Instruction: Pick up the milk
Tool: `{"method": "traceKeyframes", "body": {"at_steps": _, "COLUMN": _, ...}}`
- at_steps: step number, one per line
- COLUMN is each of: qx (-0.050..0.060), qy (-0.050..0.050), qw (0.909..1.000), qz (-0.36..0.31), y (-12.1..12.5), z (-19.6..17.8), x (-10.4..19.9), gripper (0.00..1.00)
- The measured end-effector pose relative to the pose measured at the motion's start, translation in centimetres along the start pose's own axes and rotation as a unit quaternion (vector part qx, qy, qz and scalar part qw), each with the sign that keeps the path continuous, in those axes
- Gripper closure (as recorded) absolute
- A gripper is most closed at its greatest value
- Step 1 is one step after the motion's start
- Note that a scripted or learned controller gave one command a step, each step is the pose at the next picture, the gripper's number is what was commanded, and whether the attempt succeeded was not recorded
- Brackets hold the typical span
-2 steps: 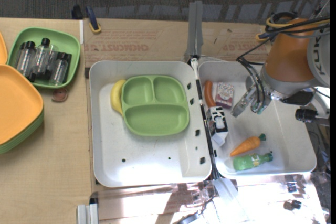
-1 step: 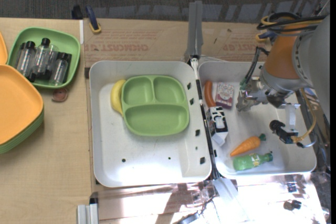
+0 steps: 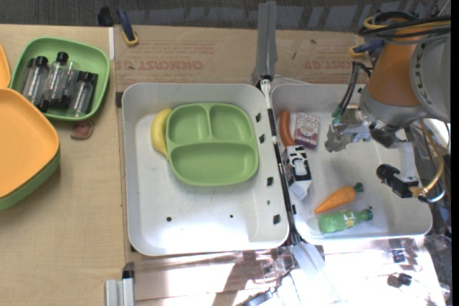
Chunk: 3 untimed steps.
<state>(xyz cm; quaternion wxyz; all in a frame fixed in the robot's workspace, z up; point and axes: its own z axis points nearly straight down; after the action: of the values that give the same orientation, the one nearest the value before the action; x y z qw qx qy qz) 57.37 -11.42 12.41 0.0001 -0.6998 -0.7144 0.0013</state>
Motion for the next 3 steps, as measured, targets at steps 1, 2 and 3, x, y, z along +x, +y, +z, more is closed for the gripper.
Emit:
{"method": "traceKeyframes", "body": {"at_steps": 1, "qx": -0.001, "qy": 0.001, "qw": 0.9715, "qz": -0.237, "y": -4.9, "z": -6.7, "x": 4.2, "gripper": 1.0}}
{"method": "traceKeyframes", "body": {"at_steps": 2, "qx": 0.0, "qy": 0.001, "qw": 0.9617, "qz": -0.274, "y": -7.2, "z": -6.7, "x": 11.2, "gripper": 1.0}}
{"method": "traceKeyframes", "body": {"at_steps": 3, "qx": -0.001, "qy": 0.001, "qw": 0.8964, "qz": -0.443, "y": -9.4, "z": -6.7, "x": 8.6, "gripper": 1.0}}
